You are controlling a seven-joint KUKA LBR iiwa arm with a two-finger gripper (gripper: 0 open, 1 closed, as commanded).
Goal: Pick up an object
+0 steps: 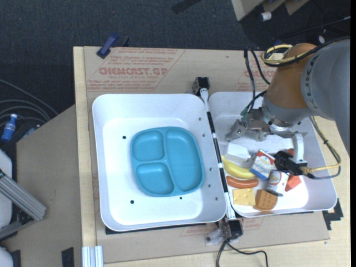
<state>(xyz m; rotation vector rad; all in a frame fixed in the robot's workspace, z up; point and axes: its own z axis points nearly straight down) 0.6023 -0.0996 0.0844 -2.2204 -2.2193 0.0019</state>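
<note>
Worktop [150, 71] = brown board w/ red print, carrying two shallow white bins side by side. Left bin [111, 115] holds a blue divided plate [166, 160], three compartments, sitting roughly mid-bin, tilted a bit vs bin edges. Nothing on the plate.

Right bin [322, 196] has the food toys, all clustered in its near half. White block [238, 151] at the left of the pile, yellow banana [238, 168] just below it and touching, red-orange hot dog [242, 182] right under the banana. Yellow cheese wedge [242, 197] near the bin's front edge, brown waffle-ish cookie [266, 200] beside it on the right. Small red/white carton [263, 162] lies tilted in the middle of the pile, grey can-like item next to it, too small to ID. Red piece [293, 183] at the right of the cluster.

Arm [328, 82] comes in from the right, grey w/ orange band [289, 82], wrist bent down over the right bin's far half. Tool [249, 127] is low over the bin, above and just beyond the white block, pointing toward the divider between bins. Tool tips are blurred/dark against the bin, can't tell if apart or together; no item visible between them. Black cable [253, 88] loops off the wrist. Black part w/ yellow cable [289, 161] lies over the right side of the pile.

Blue clip [107, 46] at the worktop's far left corner.
</note>
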